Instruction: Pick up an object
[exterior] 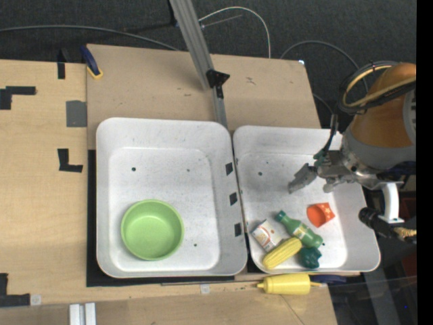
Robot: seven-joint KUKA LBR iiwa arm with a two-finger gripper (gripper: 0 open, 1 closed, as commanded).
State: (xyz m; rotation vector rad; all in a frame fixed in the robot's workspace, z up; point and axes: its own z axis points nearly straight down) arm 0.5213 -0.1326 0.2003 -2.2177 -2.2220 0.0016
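In the right bin (270, 147) lie an orange piece (321, 214), a green bottle (298, 227), a yellow corn cob (281, 252), a small white-and-brown can (265, 235) and a dark green item (310, 257), all crowded near the front. My gripper (311, 185) hangs over the bin's right middle, just above and behind the orange piece. It is open, and only white bin floor shows between its fingers. The grey arm with its orange band (382, 117) comes in from the right.
A light green bowl (152, 229) sits at the front left of the left bin (162, 131). A yellow squeeze bottle (287, 284) lies on the bench just outside the right bin's front rim. A metal pole (196, 39) slants over the back.
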